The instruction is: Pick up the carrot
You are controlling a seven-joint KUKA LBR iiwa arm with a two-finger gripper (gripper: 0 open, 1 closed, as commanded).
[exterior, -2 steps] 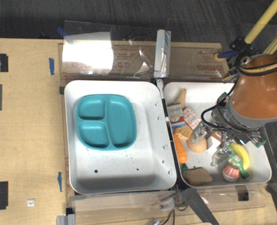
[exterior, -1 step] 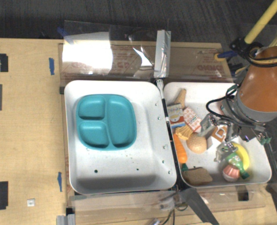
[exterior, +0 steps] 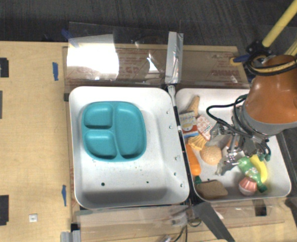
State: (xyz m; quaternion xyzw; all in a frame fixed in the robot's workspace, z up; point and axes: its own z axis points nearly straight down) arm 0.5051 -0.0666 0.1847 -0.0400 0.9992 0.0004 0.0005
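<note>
A: What's there, biggest first?
B: Two bins [exterior: 123, 198], one teal plate [exterior: 114, 130] in the left.
A: The carrot [exterior: 194, 158]?
B: One, by the right bin's left wall (among toy food).
A: Gripper [exterior: 229, 160]?
B: Over that clutter; fingers' spread and hold unclear.

A dark grey carpeted floor [exterior: 138, 6] runs across the top of the scene, ribbed in faint diagonal lines. Below it sits the bench — a pale plywood top [exterior: 25, 135] marked with black tape corners [exterior: 1, 67] and short strips of blue tape [exterior: 55, 70]. A clear plastic panel [exterior: 123, 59] stands behind the bins, catching a bright white glare [exterior: 90, 57] from overhead light — a strip of silver tape [exterior: 173, 57] runs down its middle.
</note>
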